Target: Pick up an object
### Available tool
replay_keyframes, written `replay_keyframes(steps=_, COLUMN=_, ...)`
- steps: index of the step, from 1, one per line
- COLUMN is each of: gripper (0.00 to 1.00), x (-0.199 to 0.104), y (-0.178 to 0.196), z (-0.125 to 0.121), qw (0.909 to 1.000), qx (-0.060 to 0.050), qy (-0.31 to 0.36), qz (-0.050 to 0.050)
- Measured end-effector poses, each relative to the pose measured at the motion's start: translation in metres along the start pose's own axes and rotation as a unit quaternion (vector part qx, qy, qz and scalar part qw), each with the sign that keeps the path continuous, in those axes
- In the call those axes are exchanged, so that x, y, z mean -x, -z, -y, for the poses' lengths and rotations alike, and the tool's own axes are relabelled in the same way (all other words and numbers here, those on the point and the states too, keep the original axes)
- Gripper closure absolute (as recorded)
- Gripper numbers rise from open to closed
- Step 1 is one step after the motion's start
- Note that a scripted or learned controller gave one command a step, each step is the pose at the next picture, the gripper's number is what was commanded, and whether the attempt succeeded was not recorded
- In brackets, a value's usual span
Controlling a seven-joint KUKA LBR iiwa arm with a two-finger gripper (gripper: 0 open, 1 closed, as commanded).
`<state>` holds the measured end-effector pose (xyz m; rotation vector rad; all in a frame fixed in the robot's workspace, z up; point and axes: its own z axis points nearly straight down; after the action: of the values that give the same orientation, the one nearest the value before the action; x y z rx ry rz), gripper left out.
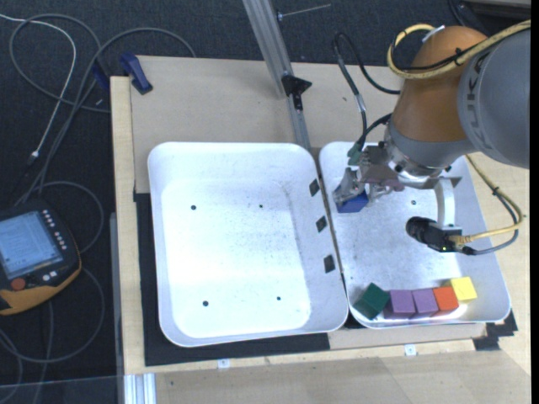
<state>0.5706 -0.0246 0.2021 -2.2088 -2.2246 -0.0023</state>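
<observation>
My gripper (pixel 355 190) hangs low over the upper left part of the right bin (pixel 484 251), close to the divider between the bins. A small blue block (pixel 354 201) peeks out directly under the gripper's tip and is partly hidden by it. I cannot make out whether the block rests on the bin floor or is gripped. Along the right bin's front wall lies a row of blocks: green (pixel 370 298), two purple (pixel 402 302), orange (pixel 445 298) and yellow (pixel 464 289).
The left bin (pixel 168 225) is a wide white tray with a speckled floor. A slanted metal post (pixel 268 36) rises behind the bins. A blue clamp (pixel 135 72) sits at the bench's far left corner, and a pendant (pixel 29 251) lies off the bench.
</observation>
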Motion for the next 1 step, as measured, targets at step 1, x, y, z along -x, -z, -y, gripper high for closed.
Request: replay_keyframes(steps=1, gripper=1.0, x=-0.0539, y=-0.0038, z=0.0609, qw=1.0, qx=-0.003, qy=-0.001, qz=0.001)
